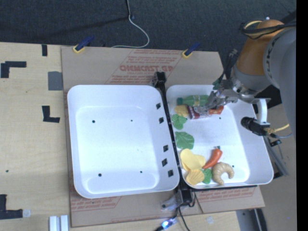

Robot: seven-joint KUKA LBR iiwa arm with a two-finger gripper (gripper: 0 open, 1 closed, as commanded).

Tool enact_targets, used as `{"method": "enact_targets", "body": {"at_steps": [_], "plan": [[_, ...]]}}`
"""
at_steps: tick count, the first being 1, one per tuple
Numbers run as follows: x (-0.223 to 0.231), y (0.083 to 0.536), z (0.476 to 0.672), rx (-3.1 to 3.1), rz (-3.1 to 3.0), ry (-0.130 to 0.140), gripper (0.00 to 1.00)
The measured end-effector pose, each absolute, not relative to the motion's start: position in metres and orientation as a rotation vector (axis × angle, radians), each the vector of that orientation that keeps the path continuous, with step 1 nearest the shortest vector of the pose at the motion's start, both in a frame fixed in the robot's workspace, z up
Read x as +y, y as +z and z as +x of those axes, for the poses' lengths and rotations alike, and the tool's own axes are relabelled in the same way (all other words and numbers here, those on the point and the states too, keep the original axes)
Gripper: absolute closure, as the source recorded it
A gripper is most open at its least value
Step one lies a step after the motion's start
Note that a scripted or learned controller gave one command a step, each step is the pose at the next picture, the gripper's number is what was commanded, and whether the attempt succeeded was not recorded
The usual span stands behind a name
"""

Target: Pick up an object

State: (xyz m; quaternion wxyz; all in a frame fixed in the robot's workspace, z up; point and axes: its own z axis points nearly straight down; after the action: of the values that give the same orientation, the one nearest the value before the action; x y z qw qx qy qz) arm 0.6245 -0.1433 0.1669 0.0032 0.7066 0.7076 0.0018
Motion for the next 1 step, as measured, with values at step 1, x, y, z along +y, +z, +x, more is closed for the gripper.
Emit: {"method": "enact_targets", "body": {"at_steps": [1], "plan": [[-0.1428,0.1612,0.6223,2.223,2.22,-0.003,0.0]]}}
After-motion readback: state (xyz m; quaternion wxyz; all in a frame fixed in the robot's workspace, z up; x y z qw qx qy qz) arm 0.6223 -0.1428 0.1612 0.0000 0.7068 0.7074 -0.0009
